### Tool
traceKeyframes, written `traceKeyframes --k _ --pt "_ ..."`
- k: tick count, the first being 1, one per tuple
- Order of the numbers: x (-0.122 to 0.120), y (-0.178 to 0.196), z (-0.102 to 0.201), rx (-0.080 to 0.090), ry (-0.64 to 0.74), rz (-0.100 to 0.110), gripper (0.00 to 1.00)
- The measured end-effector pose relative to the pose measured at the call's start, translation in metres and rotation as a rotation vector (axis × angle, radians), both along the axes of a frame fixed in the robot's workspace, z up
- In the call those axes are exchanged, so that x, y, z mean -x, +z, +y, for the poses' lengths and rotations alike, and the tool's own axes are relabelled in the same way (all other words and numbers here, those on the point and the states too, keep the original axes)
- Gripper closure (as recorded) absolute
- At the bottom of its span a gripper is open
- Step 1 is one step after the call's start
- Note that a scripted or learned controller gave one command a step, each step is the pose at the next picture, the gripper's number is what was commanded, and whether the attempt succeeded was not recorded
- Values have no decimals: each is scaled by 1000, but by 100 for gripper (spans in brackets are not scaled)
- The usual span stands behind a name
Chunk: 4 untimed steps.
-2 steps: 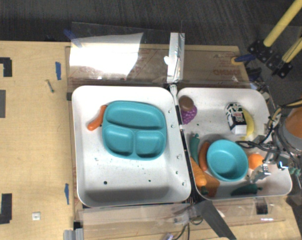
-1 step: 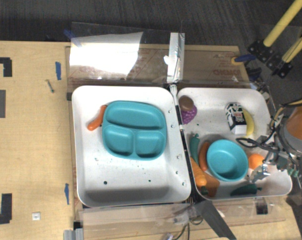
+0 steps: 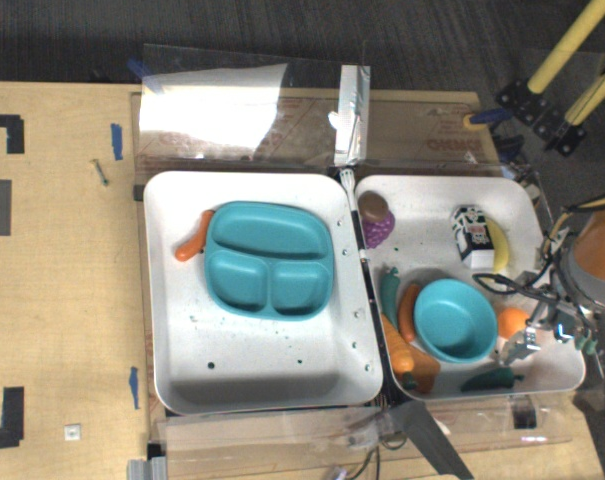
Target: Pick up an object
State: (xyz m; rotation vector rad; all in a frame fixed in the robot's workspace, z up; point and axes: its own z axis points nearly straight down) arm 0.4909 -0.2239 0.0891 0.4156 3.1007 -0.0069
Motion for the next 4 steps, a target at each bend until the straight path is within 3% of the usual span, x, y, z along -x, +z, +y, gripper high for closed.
traceKeyframes --k 1,2,4 --pt "-1 0 -1 -3 -43 3 0" --pt "5 1 5 0 -84 -9 0" --pt "6 0 7 -4 -177 -4 0"
